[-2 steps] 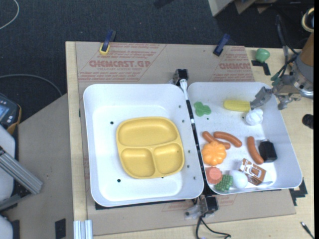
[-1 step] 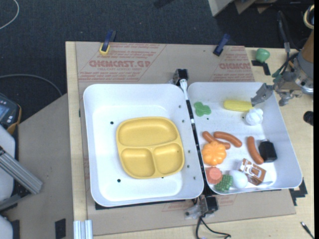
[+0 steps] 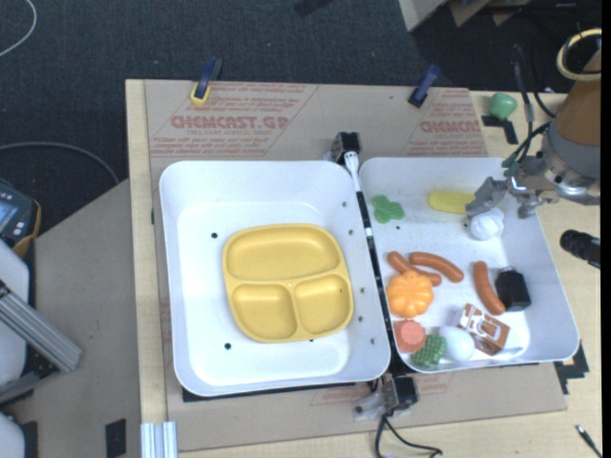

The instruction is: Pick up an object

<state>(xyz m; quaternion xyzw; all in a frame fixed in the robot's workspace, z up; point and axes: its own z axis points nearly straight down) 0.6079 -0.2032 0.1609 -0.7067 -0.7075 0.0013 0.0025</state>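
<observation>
1. The grey arm with the orange band reaches in from the right, and its end effector (image 3: 503, 194) hangs low over the far part of the right-hand shallow white plastic bin (image 3: 558, 284).
2. Its two metal fingers look spread apart, angled down and to the left. Nothing sits between them that I can make out, so I judge it open and carrying nothing.
3. Just below and left of the fingertips lies a small white round ball-like object (image 3: 486, 224), near them but, as far as I can tell, not gripped. To its left rests a flat yellow banana-shaped toy (image 3: 447, 200), and further left a small green leafy toy (image 3: 387, 208).
4. The nearer half of that bin holds more candidates: two orange-red toy sausages (image 3: 437, 265), another sausage (image 3: 487, 288) standing lengthwise, an orange toy pumpkin (image 3: 410, 295), a black block (image 3: 513, 290), a green broccoli-like piece (image 3: 431, 351) and a brown-and-white wrapped item (image 3: 485, 326).
5. The left-hand white bin (image 3: 181, 256) carries a yellow three-compartment plastic tray (image 3: 286, 281).
6. My reading: the task is at the approach stage, with the grasp not yet made, and the white ball looks the likely target.
7. The next move calls for centring the fingers over that ball, descending until they straddle it, then closing. A round, smooth thing may roll or squirt out, so alignment matters.
</observation>
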